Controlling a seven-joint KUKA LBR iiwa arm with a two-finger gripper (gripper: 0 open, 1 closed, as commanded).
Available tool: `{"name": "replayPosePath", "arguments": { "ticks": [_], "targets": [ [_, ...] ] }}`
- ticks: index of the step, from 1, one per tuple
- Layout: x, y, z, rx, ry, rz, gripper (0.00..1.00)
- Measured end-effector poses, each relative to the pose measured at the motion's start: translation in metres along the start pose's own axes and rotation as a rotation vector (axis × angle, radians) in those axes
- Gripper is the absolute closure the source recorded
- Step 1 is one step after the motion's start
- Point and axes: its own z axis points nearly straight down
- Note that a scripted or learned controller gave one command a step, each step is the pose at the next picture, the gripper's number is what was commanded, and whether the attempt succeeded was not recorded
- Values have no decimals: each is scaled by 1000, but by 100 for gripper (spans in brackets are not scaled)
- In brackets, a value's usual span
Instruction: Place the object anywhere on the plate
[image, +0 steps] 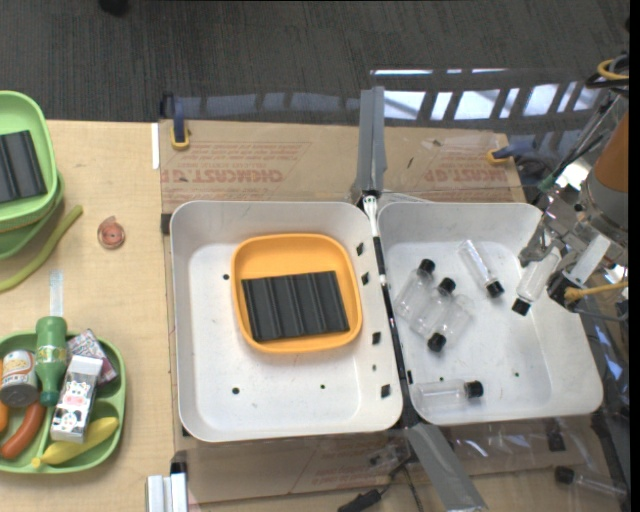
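An orange plate with a black ridged insert lies in the left bin. Over the right side of the right bin, my gripper is shut on a clear vial with a black cap. The vial hangs tilted, cap down and to the left. Several more clear black-capped vials lie on the right bin's floor, one near the back, a cluster in the middle and one near the front. The plate is far to the left of the gripper.
A raised divider runs between the two bins. On the bench to the left stand a green tray of toy food, a green bowl and a small pink piece. Cables and a metal frame sit behind the arm.
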Motion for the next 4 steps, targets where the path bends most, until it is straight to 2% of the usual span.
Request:
{"name": "replayPosePath", "arguments": {
  "ticks": [1, 2, 3, 4],
  "targets": [
    [14, 66, -20, 0, -3, -43, 100],
    [38, 78, -70, -3, -3, -250, 100],
    [37, 86, -150, -1, -3, -323, 100],
    [38, 85, -213, -1, -3, -459, 100]
  ]
}}
